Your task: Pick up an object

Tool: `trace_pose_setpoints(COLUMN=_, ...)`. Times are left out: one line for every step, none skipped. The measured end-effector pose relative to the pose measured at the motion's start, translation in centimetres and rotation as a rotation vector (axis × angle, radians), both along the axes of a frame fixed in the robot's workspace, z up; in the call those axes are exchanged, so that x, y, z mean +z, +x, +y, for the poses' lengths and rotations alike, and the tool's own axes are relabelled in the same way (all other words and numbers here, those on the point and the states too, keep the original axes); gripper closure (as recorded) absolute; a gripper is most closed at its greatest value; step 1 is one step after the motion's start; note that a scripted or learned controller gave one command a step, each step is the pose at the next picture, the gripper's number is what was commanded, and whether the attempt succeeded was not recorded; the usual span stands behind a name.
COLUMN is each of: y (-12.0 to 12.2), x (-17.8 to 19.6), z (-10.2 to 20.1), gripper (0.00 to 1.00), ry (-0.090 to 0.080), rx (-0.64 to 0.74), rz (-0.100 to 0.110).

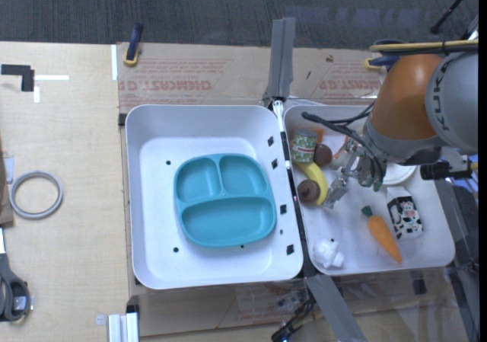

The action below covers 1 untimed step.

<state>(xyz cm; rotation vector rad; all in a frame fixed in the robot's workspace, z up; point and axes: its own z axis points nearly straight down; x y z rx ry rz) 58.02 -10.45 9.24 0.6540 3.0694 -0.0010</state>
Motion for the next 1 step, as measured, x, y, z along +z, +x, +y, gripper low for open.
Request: trace_pose_setpoints(y=-1.11, x=-0.06, z=0.93, gripper=0.0, ry=0.001, rx=-0.178, rz=0.003)
